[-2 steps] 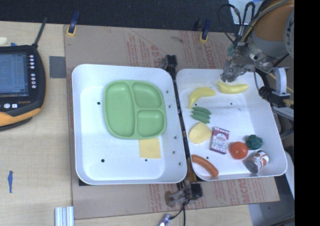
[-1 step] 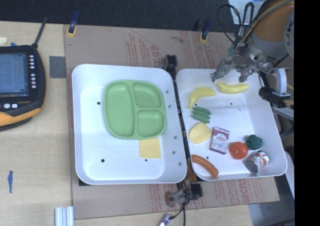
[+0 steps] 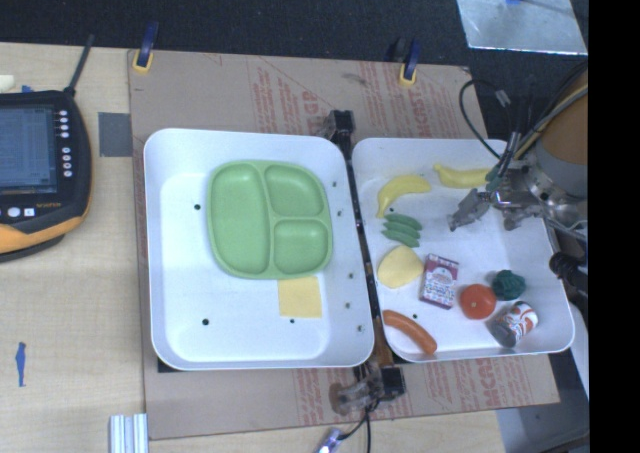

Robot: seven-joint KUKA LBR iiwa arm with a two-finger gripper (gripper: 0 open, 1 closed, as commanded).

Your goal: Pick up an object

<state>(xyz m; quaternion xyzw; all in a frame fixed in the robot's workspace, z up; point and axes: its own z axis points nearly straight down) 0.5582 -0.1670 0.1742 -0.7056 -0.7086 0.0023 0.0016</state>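
bananas sit at twelve o'clock in the right bin point(image 3: 560, 341): one banana point(image 3: 402, 190) toward ten, the other banana point(image 3: 462, 176) just at eleven of my gripper point(image 3: 492, 213). my fingers hang spread wide over bare bin floor, gripping nothing. green beans point(image 3: 403, 230) lie at nine o'clock of me.

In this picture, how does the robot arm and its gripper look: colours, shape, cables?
The two-finger gripper is dark grey metal, with thin fingers that end in narrow tips. Behind it sits a rounded grey wrist, and above that an orange band. Black cables and thinner coloured wires run along the arm toward the gripper. No markings can be read.
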